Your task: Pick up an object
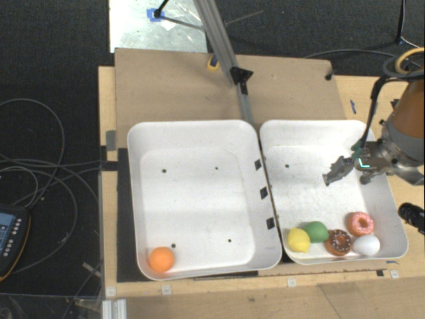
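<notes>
My gripper (336, 171) hangs over the middle of the right bin (312, 141), reaching in from the right and pointing left. I see no object at its tip. Along that bin's front edge lie a yellow lemon (299, 240), a green fruit (317, 230), a chocolate donut (339, 242), a pink donut (360, 223) and a white egg (366, 245). All of them lie well in front of the gripper and apart from it. An orange ball (161, 259) rests in the front left corner of the left bin (192, 178).
The two bins meet at a raised rim with dark clips (263, 193). A grey pole (219, 38) slants across the brown board behind the bins. Cables (40, 178) lie on the floor at the left.
</notes>
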You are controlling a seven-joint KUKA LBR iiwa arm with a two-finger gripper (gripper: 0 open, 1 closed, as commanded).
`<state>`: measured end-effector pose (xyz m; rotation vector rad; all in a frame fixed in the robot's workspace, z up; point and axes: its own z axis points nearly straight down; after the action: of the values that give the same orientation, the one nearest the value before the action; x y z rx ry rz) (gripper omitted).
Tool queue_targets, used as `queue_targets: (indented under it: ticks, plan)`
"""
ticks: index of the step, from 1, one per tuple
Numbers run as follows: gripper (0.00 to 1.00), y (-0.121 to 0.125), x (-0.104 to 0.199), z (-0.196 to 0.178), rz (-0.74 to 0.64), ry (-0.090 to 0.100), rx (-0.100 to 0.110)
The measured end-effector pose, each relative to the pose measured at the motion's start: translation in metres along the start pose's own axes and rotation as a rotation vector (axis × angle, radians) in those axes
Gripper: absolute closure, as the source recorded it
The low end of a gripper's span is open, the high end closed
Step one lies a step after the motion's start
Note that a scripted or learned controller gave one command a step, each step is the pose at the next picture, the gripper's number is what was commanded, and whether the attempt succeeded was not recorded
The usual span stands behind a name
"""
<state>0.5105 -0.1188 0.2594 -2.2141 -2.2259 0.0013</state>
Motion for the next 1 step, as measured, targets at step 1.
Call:
queue_targets:
  ticks: [1]
  plan:
    - [0.00, 0.0007, -0.0002, -0.0019, 0.003, -0.001, -0.004]
